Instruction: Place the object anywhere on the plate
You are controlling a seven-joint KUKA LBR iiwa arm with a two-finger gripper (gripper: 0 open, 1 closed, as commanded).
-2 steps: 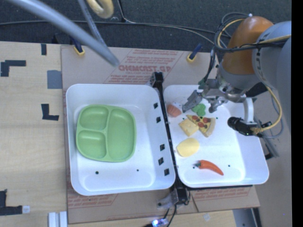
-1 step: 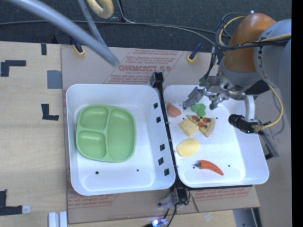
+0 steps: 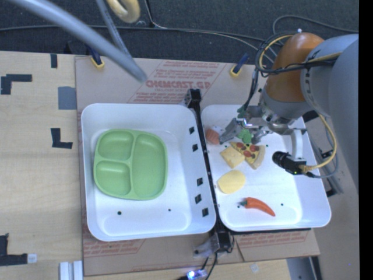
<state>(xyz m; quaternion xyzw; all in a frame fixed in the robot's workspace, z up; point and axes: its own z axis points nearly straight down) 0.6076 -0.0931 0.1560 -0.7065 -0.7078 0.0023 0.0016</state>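
A green divided plate (image 3: 130, 163) lies in the left bin (image 3: 93, 214). The right bin (image 3: 309, 214) holds a pizza slice (image 3: 250, 154) with a yellow wedge (image 3: 232, 157) at its left, a pale yellow lump (image 3: 232, 181), a red chilli pepper (image 3: 259, 206) and a small pink piece (image 3: 213, 136) by the divider. My gripper (image 3: 245, 130) hovers low over the back of the right bin, just above the pizza slice. Something small and green (image 3: 246, 136) shows right under it; whether it is gripped is unclear.
The grey arm with its orange band (image 3: 294, 63) fills the back right over the right bin. A black cable loop and connector (image 3: 288, 161) hang beside the gripper. A black divider (image 3: 201, 162) separates the bins. A blurred grey rod (image 3: 76, 22) crosses the upper left.
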